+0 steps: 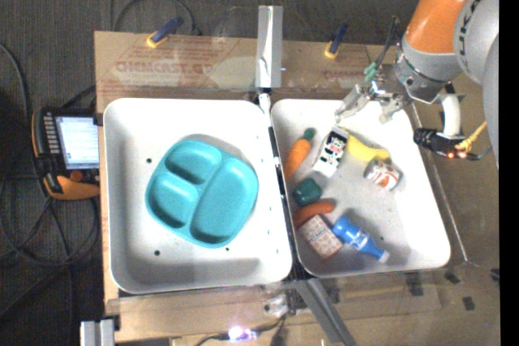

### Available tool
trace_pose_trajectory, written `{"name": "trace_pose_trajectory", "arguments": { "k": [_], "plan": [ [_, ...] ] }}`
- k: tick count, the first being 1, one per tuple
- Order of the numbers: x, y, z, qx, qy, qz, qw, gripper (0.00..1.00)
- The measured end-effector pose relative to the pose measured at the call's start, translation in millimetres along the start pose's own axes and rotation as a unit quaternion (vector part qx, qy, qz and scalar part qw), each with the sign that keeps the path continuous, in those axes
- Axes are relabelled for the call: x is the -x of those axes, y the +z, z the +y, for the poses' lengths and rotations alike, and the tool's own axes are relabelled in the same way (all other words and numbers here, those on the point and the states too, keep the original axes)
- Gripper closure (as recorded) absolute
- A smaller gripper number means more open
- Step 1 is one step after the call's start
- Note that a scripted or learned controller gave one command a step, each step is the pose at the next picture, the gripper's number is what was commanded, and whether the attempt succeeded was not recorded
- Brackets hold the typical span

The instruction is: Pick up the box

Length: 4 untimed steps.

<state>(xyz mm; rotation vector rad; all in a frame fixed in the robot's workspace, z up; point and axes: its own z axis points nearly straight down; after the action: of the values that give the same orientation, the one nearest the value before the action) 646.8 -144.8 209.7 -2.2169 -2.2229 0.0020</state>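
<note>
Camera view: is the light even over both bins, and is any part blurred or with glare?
In the camera view, light is fairly even; the left bin looks bright white around the teal tray, which casts a soft shadow. The right bin is slightly greyer. The gripper looks a little soft; objects are sharp. A small bright glare spot sits at the bottom edge.

You get an evenly lit, fairly sharp overhead picture. The white bins (195, 271) look bright, nearly washed out, while the floor (49, 12) stays dim. The tray (203, 192) casts a soft shadow, and a small glare spot (238, 333) glows at the bottom edge.
</note>
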Motion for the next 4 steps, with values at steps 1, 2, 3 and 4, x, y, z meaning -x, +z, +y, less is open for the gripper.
{"name": "trace_pose_trajectory", "arguments": {
  "k": [1,2,3,4],
  "plan": [
    [-16.3,115.4,-0.3,0.001,0.002,-0.001,1.0,0.0],
    [-17.0,105.0,0.6,0.003,0.001,-0.001,1.0,1.0],
    [-103.2,25.8,-25.8,0.001,-0.015,0.0,0.9999,1.0],
    [-103.9,18.8,-26.2,-0.001,-0.015,0.001,0.9999,1.0]
  ]
}}
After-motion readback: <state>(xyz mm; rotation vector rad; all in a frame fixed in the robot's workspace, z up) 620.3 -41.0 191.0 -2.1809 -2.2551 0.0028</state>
